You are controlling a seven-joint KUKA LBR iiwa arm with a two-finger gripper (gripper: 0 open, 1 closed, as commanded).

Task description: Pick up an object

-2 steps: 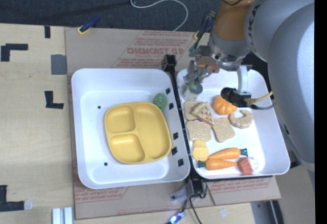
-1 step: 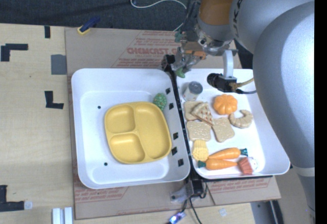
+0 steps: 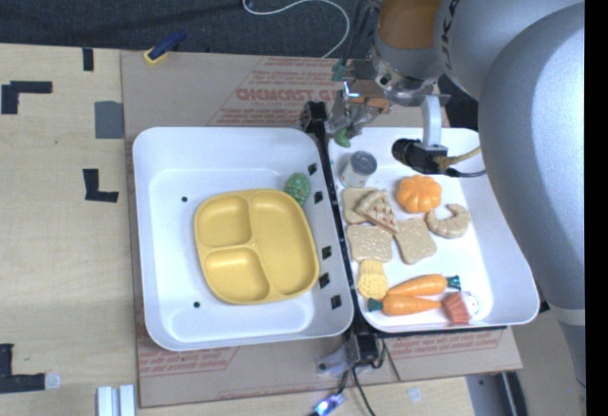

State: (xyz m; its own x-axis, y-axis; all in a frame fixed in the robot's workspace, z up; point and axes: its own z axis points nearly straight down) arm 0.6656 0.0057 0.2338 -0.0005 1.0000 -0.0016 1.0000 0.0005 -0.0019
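Observation:
My gripper [image 3: 343,123] hangs over the far end of the divider between the two bins, just above the rims. Under it, in the right bin [image 3: 502,264], lies a small grey round piece [image 3: 362,162]. Toy food is spread across that bin: an orange pumpkin [image 3: 419,193], a tan croissant [image 3: 448,219], a waffle [image 3: 372,207], two toast slices [image 3: 369,241], a corn cob [image 3: 371,279], two carrots [image 3: 415,287] and a red piece [image 3: 457,308]. A green broccoli-like piece [image 3: 298,186] sits in the left bin [image 3: 157,215], left of the gripper and nearer the camera.
A yellow divided plate [image 3: 255,245] fills the middle of the left bin, touching the green piece. The arm's large grey body [image 3: 532,72] looms over the right bin's far right side. Cardboard [image 3: 237,86] lies under both bins.

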